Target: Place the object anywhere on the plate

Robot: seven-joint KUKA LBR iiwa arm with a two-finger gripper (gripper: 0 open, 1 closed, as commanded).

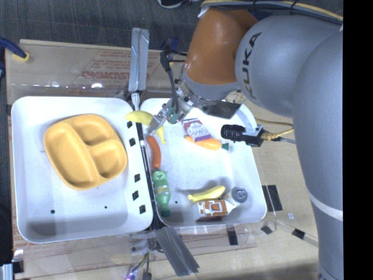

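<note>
Jaws (158, 121) seemingly grasping banana (140, 118) (right bin's (247, 174) left edge), apart from yellow plate (84, 150).

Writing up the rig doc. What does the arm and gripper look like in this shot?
Large rounded grey arm with dark "KUKA" lettering down one link and a glossy orange band above the wrist. Dark cables run over the top of it. The gripper is small, slim and metallic, with a greenish part near its base. A black cylindrical fitting with a yellowish lead sits beside the wrist.
</note>
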